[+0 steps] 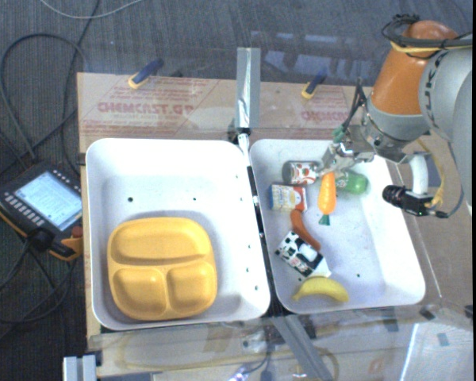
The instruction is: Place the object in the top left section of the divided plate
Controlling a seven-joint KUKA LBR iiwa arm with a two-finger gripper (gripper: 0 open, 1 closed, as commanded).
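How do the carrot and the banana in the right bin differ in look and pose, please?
The carrot is orange with a green tip; the banana is plain yellow. The carrot is straight and lies roughly up-down in the view; the banana is curved and lies across it. The carrot sits near the gripper at the bin's far end; the banana lies at the near end. Both rest in the right bin.

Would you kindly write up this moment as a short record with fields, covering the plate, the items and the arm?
left bin: holds the yellow divided plate, nothing on it
right bin: holds a toy carrot, banana, small can, small carton, green item, sausage, black-and-white item
tool: low over the right bin's far end, beside the carrot's top
task state: nothing placed yet
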